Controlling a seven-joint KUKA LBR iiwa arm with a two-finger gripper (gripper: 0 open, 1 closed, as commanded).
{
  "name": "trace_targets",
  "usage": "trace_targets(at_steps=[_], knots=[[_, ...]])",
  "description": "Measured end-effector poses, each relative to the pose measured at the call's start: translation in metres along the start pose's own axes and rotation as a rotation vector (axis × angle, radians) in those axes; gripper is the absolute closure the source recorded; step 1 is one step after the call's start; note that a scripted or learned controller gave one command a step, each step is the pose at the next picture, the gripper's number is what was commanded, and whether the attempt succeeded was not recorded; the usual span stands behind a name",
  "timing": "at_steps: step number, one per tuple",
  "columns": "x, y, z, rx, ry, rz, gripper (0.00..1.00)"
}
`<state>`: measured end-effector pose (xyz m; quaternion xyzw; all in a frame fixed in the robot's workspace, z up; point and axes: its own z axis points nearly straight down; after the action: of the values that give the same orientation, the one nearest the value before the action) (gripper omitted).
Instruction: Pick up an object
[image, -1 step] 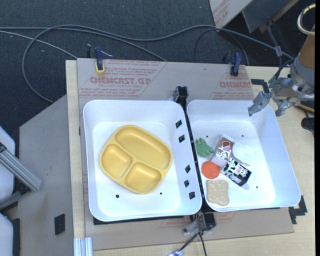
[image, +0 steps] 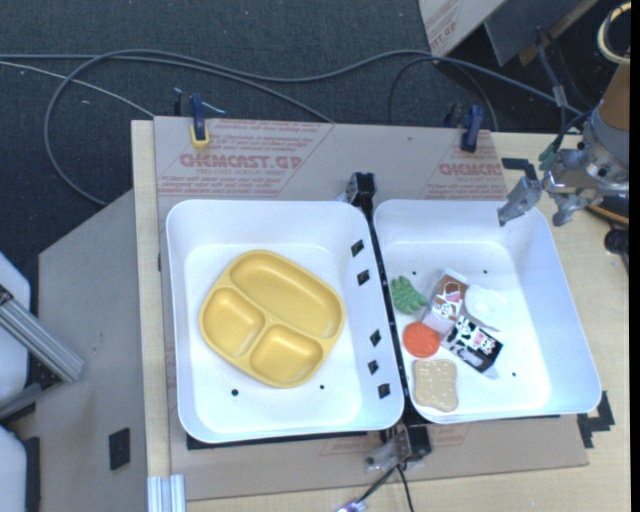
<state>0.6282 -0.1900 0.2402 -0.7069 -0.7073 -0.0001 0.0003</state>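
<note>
Several small objects lie in the right bin (image: 560, 300): a green leafy piece (image: 406, 295), a red disc (image: 421, 340), a beige slice (image: 436, 385), a brown and white packet (image: 450, 294), a black and white patterned item (image: 473, 344) and a pale white piece (image: 489, 302). My gripper (image: 541, 204) hangs over the bin's far right corner, well away from the pile. Its two grey fingers (image: 515, 205) stand apart, so it is open, with nothing between them.
The left bin (image: 185, 260) holds a yellow divided plate (image: 272, 317). A black divider with clips (image: 372, 290) runs between the bins. Blue clamps (image: 199, 118) hold the backing board at the far edge. Cables trail over the dark floor behind.
</note>
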Motion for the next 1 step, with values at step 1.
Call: trace_targets(at_steps=[1], knots=[[0.0035,-0.0020,0.0424,0.005,0.001,0.000,0.00]])
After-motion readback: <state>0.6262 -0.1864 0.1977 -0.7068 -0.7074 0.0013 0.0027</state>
